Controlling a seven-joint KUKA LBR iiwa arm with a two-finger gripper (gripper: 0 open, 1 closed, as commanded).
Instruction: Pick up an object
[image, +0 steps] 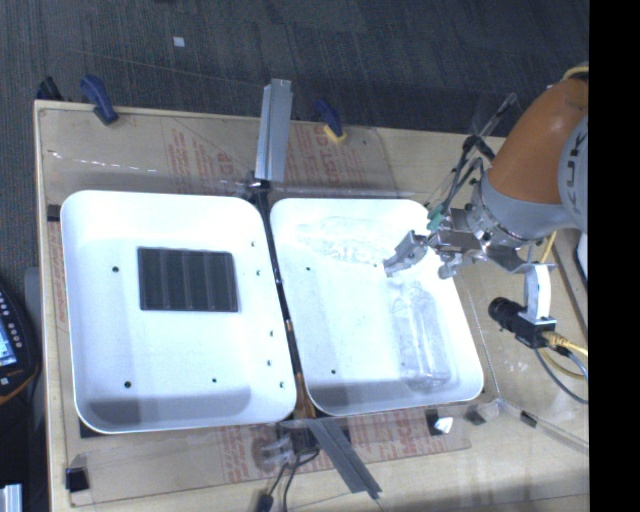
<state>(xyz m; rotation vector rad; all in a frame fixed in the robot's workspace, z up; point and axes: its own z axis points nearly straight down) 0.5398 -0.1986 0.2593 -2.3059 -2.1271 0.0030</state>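
A dark ribbed rectangular block (188, 279) lies flat in the left bin (100, 390). In the right bin (340, 390) a clear plastic bottle (418, 338) lies lengthwise along the right wall. A second clear bottle (338, 240) lies near the far wall. My gripper (423, 260) hangs over the right bin's far right corner, just above the top end of the right-hand bottle. Its fingers (401, 254) are spread open with nothing between them.
A metal divider bar (273, 130) runs up from the seam between the bins. Blue clamps (98, 100) hold the board's far edge. Cables and a black fitting (520, 318) hang off the arm just right of the right bin.
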